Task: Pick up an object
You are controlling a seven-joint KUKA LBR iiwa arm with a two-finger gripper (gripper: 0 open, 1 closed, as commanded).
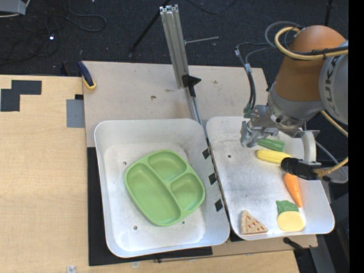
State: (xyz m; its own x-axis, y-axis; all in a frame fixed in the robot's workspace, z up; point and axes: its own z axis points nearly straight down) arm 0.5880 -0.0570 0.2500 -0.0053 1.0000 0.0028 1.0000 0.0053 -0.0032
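My claw [252,136] hovers, grip state unclear; the corn [272,156] just beside it looks light, stiff, slick: I'd pinch mid-length.

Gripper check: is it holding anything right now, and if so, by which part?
Cannot be told. The gripper sits low in the right bin, just beside the corn cob, but nothing visibly sits between its fingers.
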